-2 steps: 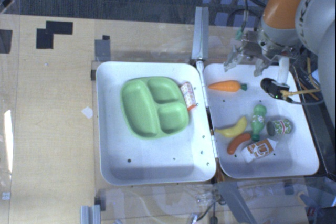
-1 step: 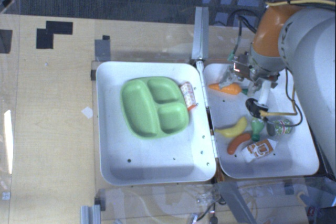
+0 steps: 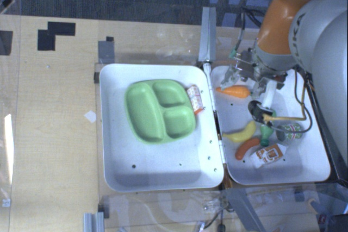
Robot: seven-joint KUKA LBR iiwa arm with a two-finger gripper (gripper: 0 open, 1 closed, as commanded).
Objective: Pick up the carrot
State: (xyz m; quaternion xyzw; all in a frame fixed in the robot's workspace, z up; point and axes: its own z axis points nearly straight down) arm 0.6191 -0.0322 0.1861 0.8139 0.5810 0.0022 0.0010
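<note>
An orange carrot (image 3: 234,92), tapering leftward, lies near the right bin's (image 3: 304,171) far left corner. My arm (image 3: 304,24) reaches in from the right, and my gripper (image 3: 251,76) hangs just above the carrot; its opening I cannot tell. Bare floor lies left of the banana (image 3: 242,132).

The pincer (image 3: 246,74) hangs just above the carrot (image 3: 234,92) at the far left of the right bin (image 3: 312,171); a green tray (image 3: 160,110) fills the left bin (image 3: 117,171).
</note>
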